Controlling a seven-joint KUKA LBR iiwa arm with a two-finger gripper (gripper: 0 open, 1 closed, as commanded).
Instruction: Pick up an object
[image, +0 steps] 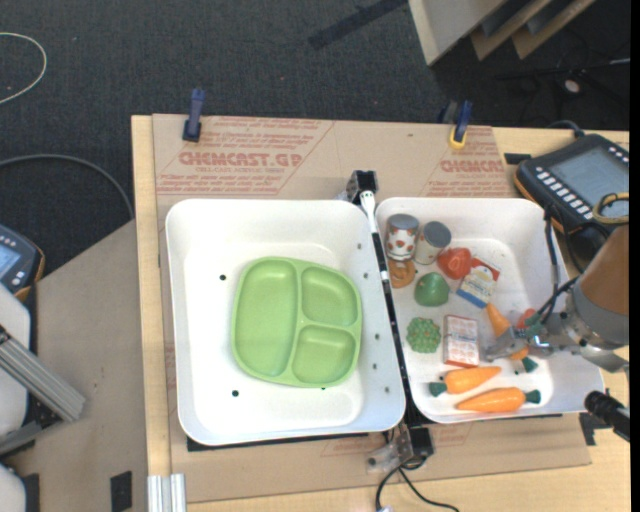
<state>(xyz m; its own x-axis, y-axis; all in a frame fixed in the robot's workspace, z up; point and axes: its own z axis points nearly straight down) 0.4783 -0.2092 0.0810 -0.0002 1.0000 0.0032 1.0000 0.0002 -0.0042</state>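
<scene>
I'm low in the right bin (470, 212), my gripper (515, 345) just above the two carrots (480, 390). I can't tell how my jaws stand. Everything's crowded here: I could nudge the small carton (461, 340) or clip a neighbour instead.

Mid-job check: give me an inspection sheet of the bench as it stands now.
Surface: two white bins, left bin and right bin, on a cardboard-covered bench.
Job's things: two carrots, broccoli, green ball, cans, small boxes in right bin.
Clutter: green divided plate in left bin.
Grippers: gripper low over right bin's right part, nothing seen held.
Cables: white cable on floor.
Surroundings: pendant at right.
</scene>
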